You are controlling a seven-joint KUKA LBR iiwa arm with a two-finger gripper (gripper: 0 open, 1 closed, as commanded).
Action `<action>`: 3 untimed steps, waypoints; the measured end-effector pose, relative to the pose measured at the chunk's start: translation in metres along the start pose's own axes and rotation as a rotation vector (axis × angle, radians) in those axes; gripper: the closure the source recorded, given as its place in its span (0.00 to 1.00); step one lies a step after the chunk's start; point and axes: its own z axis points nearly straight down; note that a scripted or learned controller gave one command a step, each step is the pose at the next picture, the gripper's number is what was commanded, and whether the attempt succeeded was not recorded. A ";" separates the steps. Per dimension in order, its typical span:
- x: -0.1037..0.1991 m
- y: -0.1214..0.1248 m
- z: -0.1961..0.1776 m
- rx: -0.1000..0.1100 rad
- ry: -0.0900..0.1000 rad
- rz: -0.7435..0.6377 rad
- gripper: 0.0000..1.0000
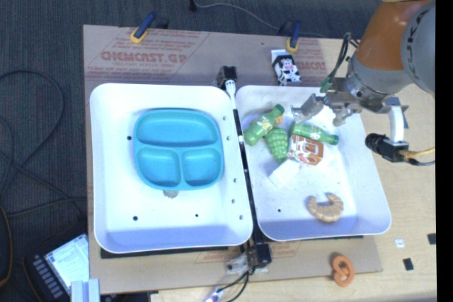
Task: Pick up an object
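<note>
1. We see the gripper (324, 108) at the upper right of the frame, over the top edge of the right bin (368, 184); we cannot tell its state, and nothing visibly sits in it.
2. Just below and left of it lies a heap: a green bottle (316, 133), a green bumpy toy (278, 143), another green piece (260, 125) and a red-and-white packet (307, 151).
3. A croissant (325, 206) rests apart, lower in that bin.
4. The left bin (113, 173) bears a blue tray (178, 148).
5. We judge the pick not yet made: everything lies in the bins.
</note>
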 end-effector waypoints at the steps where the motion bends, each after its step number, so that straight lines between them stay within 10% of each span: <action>1: 0.013 -0.015 0.087 -0.002 -0.001 0.001 0.00; 2: 0.013 -0.015 0.077 0.000 -0.001 0.001 1.00; 3: 0.014 -0.016 0.078 0.000 -0.001 0.001 0.00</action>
